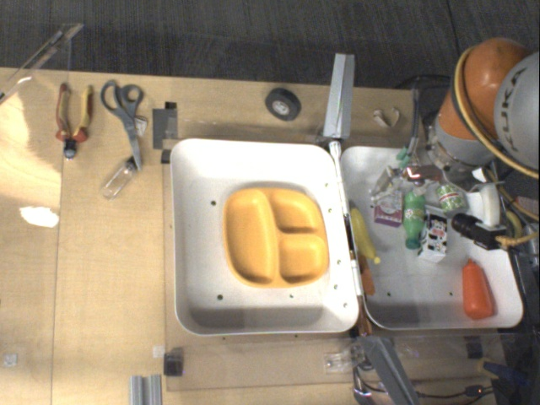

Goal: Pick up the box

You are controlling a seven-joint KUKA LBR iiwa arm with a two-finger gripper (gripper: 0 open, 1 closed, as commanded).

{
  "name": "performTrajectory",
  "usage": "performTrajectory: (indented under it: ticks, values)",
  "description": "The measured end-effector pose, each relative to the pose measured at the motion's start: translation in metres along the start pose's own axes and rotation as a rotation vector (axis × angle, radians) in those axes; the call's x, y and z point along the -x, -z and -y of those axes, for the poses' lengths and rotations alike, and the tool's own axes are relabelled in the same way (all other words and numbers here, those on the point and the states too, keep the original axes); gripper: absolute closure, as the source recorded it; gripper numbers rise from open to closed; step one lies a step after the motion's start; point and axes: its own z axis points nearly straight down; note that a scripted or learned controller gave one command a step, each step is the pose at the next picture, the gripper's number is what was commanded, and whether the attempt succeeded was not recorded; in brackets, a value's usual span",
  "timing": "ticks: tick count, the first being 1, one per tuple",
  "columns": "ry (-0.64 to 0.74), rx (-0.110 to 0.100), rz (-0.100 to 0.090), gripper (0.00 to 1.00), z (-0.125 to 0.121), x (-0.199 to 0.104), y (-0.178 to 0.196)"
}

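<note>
Hanging over the far end of the right bin (506, 310), the gripper (411, 169) sits low among the clutter, and from up here I cannot tell how it stands or whether it has hold of anything. Just beside it lies a green bottle (413, 218), then the box (434, 236), white with dark print, flat on the bin floor. An orange carrot-like piece (477, 289) and a yellow banana (363, 234) lie farther out, a yellow divided tray (276, 234) fills the left bin (198, 226).

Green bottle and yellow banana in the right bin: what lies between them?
A small purple packet sits between the banana and the green bottle, in the camera view.
</note>
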Motion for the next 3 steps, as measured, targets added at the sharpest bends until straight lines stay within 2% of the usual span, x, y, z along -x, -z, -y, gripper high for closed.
performTrajectory:
  ticks: [1,2,3]
  values:
    - [-0.145,0.005,0.002,0.00,-0.020,0.009,-0.084]
    - [-0.140,0.012,0.005,1.00,-0.022,0.008,-0.071]
    - [-0.152,0.004,0.002,1.00,-0.014,0.025,0.058]
